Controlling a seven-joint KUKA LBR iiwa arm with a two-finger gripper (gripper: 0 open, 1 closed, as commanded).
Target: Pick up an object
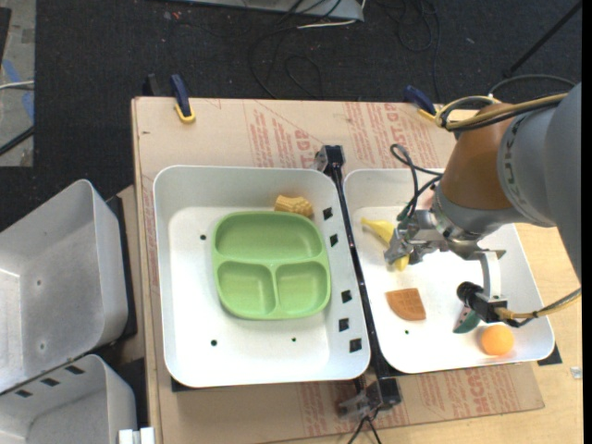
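Observation:
My gripper (403, 246) is low in the right bin (527, 257), right at the near end of a yellow banana-shaped toy (376, 228). A bit of yellow shows just below the gripper. The wrist hides the contact, so a hold cannot be told. A brown flat piece (406, 303) lies a little in front of the gripper. An orange ball (498, 340) sits in the bin's near right corner, and a dark green and red item (468, 316) lies beside it.
The left bin (176, 248) holds a green divided plate (272, 264) and a yellow waffle-like piece (294, 205) behind it. A black divider (350, 257) runs between the bins. Grey tubs (55, 276) stand at the left.

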